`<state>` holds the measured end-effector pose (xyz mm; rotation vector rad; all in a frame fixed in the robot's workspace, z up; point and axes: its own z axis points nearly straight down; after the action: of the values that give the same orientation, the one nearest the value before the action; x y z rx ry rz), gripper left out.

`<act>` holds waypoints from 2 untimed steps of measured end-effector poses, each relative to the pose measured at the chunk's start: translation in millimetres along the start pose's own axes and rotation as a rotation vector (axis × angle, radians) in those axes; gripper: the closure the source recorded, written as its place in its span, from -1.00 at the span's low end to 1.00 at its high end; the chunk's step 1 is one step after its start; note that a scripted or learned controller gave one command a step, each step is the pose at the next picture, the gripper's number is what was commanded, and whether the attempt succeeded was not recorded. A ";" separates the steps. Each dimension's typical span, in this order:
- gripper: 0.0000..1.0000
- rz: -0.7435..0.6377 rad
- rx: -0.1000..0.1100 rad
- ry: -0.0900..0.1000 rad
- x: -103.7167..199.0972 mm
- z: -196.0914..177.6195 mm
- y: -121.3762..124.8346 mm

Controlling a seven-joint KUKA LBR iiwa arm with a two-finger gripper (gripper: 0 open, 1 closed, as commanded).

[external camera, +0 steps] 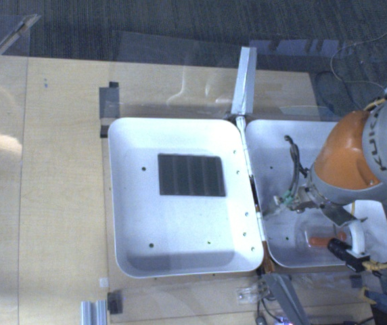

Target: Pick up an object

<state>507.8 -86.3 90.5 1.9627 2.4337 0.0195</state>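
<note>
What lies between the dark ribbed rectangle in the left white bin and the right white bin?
In the camera view, bare white floor of the left white bin lies beside the dark ribbed rectangle, then the two bins' adjoining rims before the right white bin.

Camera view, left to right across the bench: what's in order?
Bare wooden bench → left white bin with a dark ribbed panel on its floor → divider between bins → right white bin → arm's orange band.

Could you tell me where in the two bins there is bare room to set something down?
The left bin has bare white floor all around its dark ribbed panel, widest along the near edge. The right bin is crowded: the arm and gripper cover most of it, leaving only its far-left corner bare.
</note>
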 end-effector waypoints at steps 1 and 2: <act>-1.00 0.079 0.014 0.001 -21.9 -27.8 52.0; -1.00 0.124 0.015 0.001 -72.1 -53.3 -34.7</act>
<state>488.2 -164.1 143.4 2.1165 2.3152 0.0037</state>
